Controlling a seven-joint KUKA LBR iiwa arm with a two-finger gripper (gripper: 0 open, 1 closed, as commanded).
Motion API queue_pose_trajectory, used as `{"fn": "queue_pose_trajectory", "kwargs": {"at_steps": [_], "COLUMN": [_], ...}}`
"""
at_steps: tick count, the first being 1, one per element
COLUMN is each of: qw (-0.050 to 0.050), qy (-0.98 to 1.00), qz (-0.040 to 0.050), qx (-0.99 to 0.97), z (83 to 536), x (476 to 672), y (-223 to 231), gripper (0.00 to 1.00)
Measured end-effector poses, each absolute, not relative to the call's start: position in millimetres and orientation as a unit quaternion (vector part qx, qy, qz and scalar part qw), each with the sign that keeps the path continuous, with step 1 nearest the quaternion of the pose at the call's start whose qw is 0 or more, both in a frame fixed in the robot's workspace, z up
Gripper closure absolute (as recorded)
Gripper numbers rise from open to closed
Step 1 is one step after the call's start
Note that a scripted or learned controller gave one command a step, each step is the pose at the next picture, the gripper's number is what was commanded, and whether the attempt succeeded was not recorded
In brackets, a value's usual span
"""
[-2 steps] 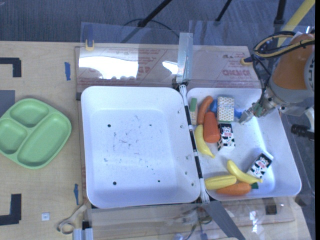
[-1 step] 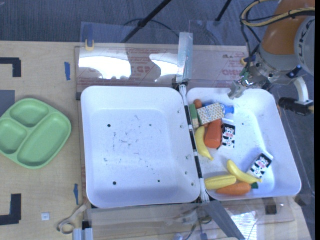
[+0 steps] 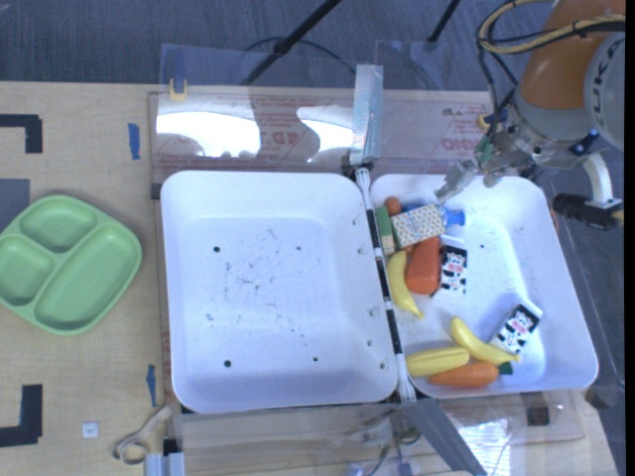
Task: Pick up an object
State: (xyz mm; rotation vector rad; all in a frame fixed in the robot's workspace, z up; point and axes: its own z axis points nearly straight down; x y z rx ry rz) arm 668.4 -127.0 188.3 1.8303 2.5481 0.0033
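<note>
Gripper [image 3: 466, 174] sits over the back edge of the right bin [image 3: 556, 266]; can't tell how it's set, too blurred. Nothing visibly in it. Nearest candidate is the speckled sponge block [image 3: 417, 225], just toward the bin divider and the near side from the gripper, long axis slightly tilted off the divider's crosswise. The carrot [image 3: 424, 266] touches the block's near edge, a banana [image 3: 400, 286] lies beside it along the divider. Arm [image 3: 571, 58] reaches in over the bin's back right corner, wrist angled down toward the divider.

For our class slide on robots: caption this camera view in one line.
Robot arm poised over the right bin of bananas, carrots and small cartons; green plate beside the bins.
</note>
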Motion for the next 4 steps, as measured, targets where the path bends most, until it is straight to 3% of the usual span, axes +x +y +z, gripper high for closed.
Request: {"fn": "queue_pose_trajectory", "kwargs": {"at_steps": [1, 2, 3, 4], "qw": [0.002, 0.002, 0.003, 0.007], "qy": [0.932, 0.957, 0.990, 0.990], "qz": [0.0011, 0.0010, 0.0008, 0.0023], "qx": [0.362, 0.289, 0.141, 0.143], "z": [146, 133, 149, 161], "x": [638.1, 637.6, 618.5, 620.8], "y": [-126, -122, -127, -127], "gripper": [0.00, 0.00, 0.00, 1.00]}}
